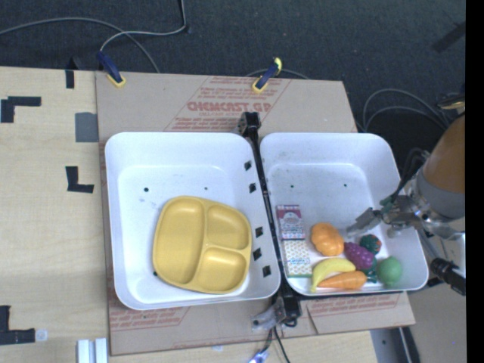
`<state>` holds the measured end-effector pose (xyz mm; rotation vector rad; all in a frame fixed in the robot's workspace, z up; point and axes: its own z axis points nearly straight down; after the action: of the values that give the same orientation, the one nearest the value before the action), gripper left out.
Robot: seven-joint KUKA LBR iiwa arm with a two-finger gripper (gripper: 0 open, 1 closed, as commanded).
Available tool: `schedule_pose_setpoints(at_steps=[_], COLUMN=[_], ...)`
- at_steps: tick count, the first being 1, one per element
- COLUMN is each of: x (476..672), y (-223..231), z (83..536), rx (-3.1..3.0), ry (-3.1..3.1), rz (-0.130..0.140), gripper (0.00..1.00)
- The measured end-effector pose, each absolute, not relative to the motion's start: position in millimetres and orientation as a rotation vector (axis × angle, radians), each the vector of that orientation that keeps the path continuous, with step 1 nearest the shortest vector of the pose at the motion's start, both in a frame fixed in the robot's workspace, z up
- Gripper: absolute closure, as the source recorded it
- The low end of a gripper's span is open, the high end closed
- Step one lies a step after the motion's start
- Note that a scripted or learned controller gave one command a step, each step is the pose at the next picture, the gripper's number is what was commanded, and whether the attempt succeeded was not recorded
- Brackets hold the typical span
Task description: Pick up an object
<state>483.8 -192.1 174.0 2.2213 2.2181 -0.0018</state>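
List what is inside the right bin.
The right bin holds a small carton, a flat card, an orange, grapes, a banana, a carrot and a green ball. The floor beneath them is covered.

Robotics lab, test station. Evidence: wooden desk with black tape marks; printed cardboard sheet fixed by two blue-and-yellow clamps; two shallow white bins joined side by side on cardboard; loose cables across dark carpet floor; grey robot arm entering from right. Bin contents are props: yellow divided tray in left bin, toy fruit and small card box in right bin.
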Motion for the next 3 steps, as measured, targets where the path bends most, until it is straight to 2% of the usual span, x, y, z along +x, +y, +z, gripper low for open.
schedule_pose_setpoints(at_steps=[1, 2, 3], x=[484.7, 483.3, 533.4], y=[-122.0, -121.5, -76.6], z=[96.6, 103.7, 213.0], rx=[2.219, 2.223, 2.219], ry=[2.222, 2.223, 2.223], rz=[0.002, -0.002, 0.001], gripper=[0.0, 1.0, 1.0])
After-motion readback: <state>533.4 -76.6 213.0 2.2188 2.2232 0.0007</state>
